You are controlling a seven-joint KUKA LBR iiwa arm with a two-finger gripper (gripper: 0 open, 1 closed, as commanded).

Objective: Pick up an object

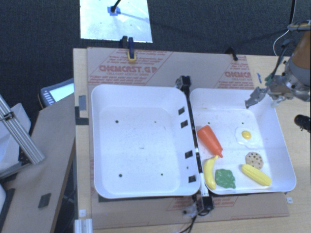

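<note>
Over the far right corner of the right bin (pixel 279 130), the gripper (pixel 254 100) is seen hanging above the rim, and honestly it can't be told how it's set, though nothing is seen hanging from it. Biggest risk, probably: a descent from here would be stopped by the bin wall, or bare white floor would get grabbed, since nothing lies underneath. The toys are all parked nearer the camera: fried egg (pixel 246 135) closest, then the carrot (pixel 210 139), cookie (pixel 253 159), corn (pixel 256 175), banana (pixel 209 173) and green leaf (pixel 225 178), well apart from it.
</note>
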